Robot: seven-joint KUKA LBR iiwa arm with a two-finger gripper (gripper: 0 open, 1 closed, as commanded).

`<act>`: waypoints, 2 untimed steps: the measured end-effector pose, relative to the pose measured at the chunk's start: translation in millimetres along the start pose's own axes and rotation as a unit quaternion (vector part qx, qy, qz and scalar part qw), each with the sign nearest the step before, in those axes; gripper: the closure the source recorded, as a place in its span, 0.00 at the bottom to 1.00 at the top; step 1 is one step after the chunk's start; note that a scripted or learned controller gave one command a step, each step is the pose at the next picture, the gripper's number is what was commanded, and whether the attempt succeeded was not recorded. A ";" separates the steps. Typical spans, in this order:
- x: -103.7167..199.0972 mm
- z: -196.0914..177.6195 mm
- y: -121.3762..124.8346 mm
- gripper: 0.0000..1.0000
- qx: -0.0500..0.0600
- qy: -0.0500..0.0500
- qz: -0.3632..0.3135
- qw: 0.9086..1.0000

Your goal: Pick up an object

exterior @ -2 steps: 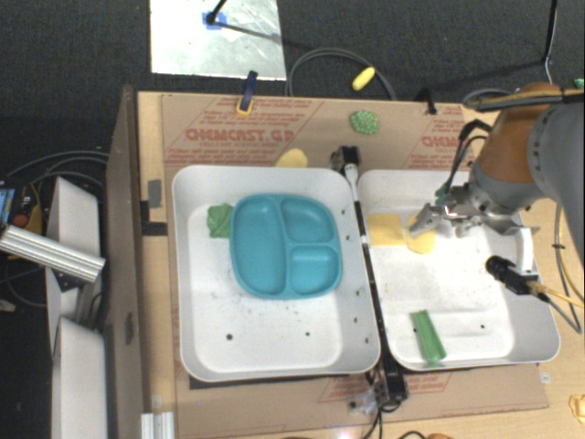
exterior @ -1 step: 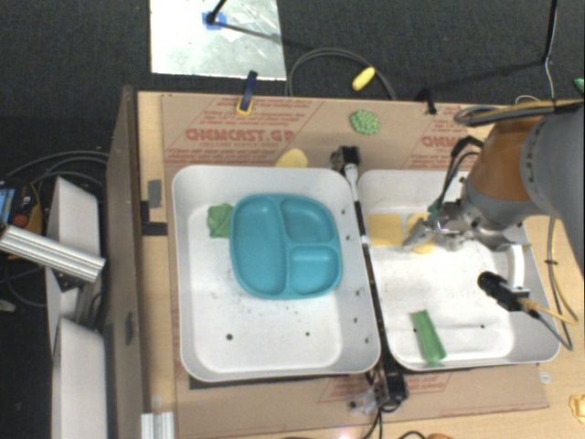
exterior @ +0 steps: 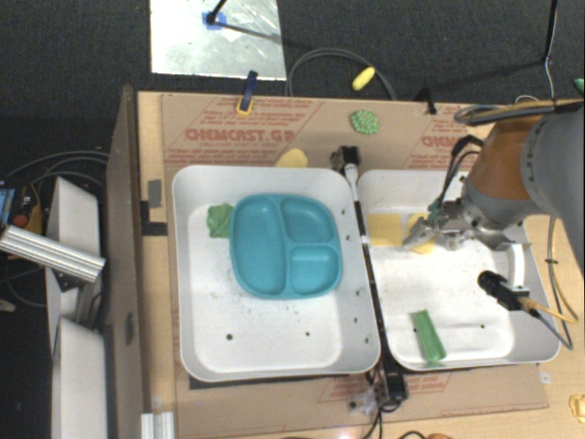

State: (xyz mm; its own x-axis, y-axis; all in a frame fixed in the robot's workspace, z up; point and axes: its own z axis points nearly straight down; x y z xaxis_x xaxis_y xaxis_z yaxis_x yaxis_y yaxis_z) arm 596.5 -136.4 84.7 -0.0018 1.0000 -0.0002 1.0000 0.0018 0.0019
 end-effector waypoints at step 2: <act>0.0 0.0 0.0 0.00 0.000 0.000 0.000 1.000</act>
State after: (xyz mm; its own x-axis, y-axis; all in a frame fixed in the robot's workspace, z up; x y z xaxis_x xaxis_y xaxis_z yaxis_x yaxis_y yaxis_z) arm 596.5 -136.4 84.7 -0.0018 1.0000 -0.0002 1.0000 0.0018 0.0019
